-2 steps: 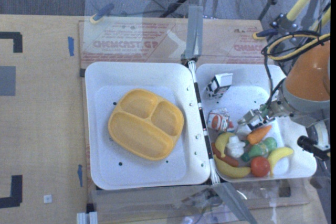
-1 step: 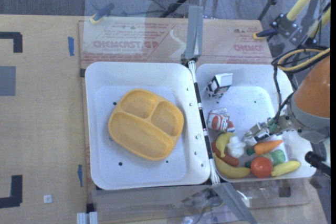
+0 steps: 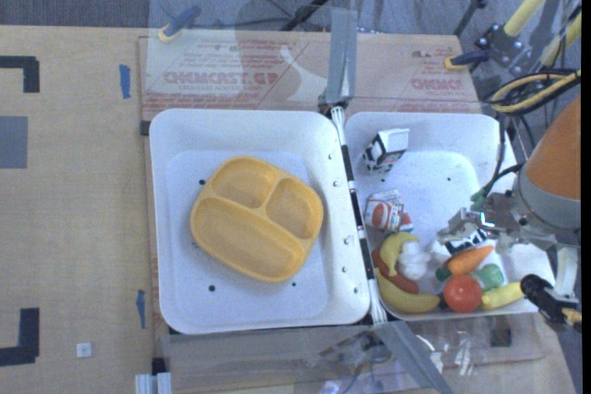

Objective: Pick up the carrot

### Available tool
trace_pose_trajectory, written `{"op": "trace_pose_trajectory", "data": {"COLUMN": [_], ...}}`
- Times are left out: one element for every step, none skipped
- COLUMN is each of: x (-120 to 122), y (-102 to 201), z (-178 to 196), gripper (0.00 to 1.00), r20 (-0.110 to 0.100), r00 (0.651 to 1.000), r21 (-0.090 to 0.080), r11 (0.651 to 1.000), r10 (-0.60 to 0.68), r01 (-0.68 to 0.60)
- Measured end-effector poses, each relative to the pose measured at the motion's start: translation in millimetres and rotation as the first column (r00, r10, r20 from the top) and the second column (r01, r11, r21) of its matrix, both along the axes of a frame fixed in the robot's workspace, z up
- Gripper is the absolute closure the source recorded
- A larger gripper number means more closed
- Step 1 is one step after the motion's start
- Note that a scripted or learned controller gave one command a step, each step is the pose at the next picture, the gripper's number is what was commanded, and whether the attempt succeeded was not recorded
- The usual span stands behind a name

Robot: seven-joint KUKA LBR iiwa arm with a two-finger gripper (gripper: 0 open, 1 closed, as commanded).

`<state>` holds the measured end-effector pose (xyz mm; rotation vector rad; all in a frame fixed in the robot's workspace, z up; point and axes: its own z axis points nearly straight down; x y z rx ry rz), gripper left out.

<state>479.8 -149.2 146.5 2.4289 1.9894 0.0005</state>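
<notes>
Carrot [image 3: 471,259] in right bin [image 3: 434,129], touching tomato [image 3: 463,292], tool [image 3: 468,229] just above carrot, its grip impossible to judge, arm [image 3: 563,171] cut off beyond it, banana [image 3: 399,281] partly hidden under white lump [image 3: 416,261]

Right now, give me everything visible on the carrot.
The carrot is a small toy, smooth like plastic, with an orange tapered body and a green stub at its left end. It lies roughly flat, slanting up to the right, in the right bin, in the pile near the front edge. The claw sits just above and behind it; whether they touch can't be told. A red tomato lies right below it and a green piece at its lower right.
</notes>
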Motion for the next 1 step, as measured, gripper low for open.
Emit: {"op": "trace_pose_trajectory", "data": {"x": [13.1], "y": [-24.0], "z": [-40.6], "gripper": [0.00], "r20": [0.035], "r00": [0.982], "r21": [-0.003], "r11": [0.982], "r10": [0.187], "r01": [-0.187]}}
